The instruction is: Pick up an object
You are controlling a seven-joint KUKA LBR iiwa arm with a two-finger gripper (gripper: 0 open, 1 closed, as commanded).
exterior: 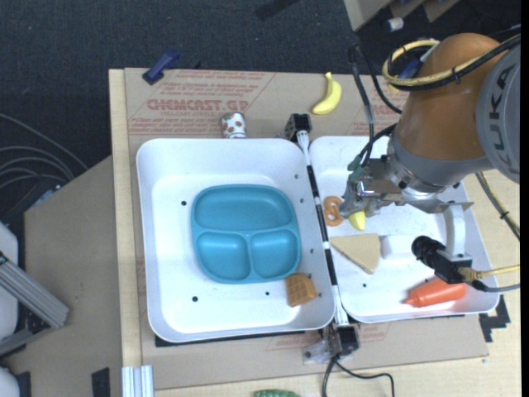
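My gripper [361, 201] hangs over the left part of the right bin [388, 308], reaching in from the right. Directly below its tip lies a small yellow piece [357, 220], partly covered by it. An orange pretzel [332, 211] rests just left of that, close to the bin's left wall. A tan wedge [360, 251] lies in front of the gripper, and an orange carrot [436, 293] sits near the bin's front right corner. Nothing is visibly held.
The left bin [157, 222] holds a blue divided tray [245, 231] and a brown waffle-like square [300, 289] at its front right. Behind the bins on the bench lie a yellow banana [327, 96], a small spotted cup [235, 125] and a blue item [161, 66].
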